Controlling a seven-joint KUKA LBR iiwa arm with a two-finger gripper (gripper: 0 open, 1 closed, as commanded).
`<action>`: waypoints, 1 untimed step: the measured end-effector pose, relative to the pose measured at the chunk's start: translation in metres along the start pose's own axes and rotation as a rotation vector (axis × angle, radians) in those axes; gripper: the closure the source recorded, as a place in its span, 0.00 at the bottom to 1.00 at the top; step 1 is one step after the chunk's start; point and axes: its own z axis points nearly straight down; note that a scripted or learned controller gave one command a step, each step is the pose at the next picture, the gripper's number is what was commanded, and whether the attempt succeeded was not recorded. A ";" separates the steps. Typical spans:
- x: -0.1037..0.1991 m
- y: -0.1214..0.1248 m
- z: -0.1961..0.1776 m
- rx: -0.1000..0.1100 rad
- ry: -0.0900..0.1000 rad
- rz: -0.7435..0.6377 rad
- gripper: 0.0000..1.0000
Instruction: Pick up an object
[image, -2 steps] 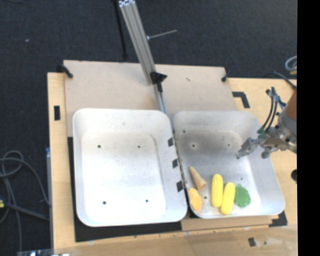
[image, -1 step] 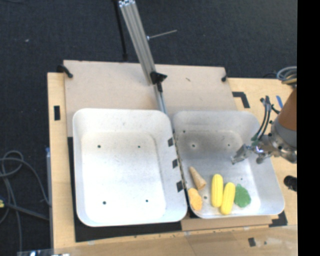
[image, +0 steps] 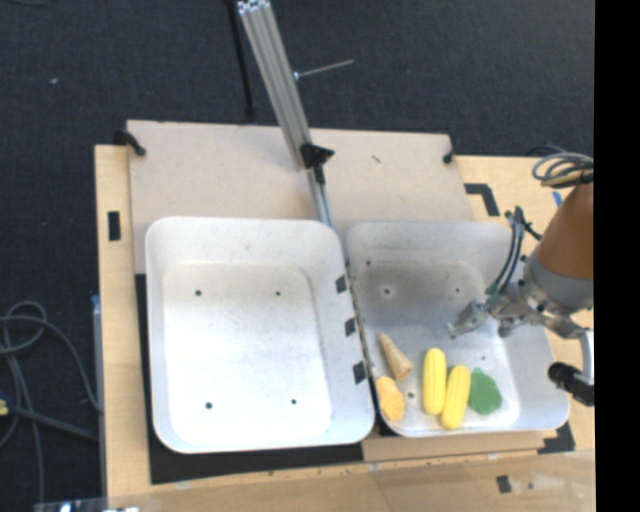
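A: Item one, the desk (image: 115, 300). Pale wood top, set on dark carpet, carrying two shallow white bins side by side.

B: Left bin (image: 160, 300)?

A: White, rounded corners, a few dark specks on its floor. Entered as such.

B: Right bin (image: 400, 250)?

A: White, grey scuffing across the middle of its floor. Contents sit grouped along the near edge. Listing from the left: one small orange piece (image: 391, 398) against the near-left corner; one tan cone (image: 394, 356) just above it, lying tilted with its narrow end pointing up and to the left; one yellow corn cob (image: 434, 379), lying roughly upright in the view; a second yellow cob (image: 456, 396) touching it on the right, set slightly lower; one green piece (image: 486, 392) just beside the second cob, on its right.

B: The arm?

A: Grey body with an orange band (image: 573, 235), entering from the right side over the right bin's far-right part. Cables loop above it.

B: And the hand (image: 470, 322)?

A: It hangs over the right bin, above and to the right of the corn cobs, apart from all five objects. Nothing is seen between its fingers. Whether the fingers stand open or closed I cannot tell; the metal parts are too small and blurred.

B: Other fixtures?

A: One grey metal rail (image: 280, 85) running slantwise from the top of the view down to the gap between the bins. Loose cables (image: 30, 340) on the carpet at left.
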 end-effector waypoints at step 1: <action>-0.001 0.002 -0.014 -0.008 -0.001 0.004 1.00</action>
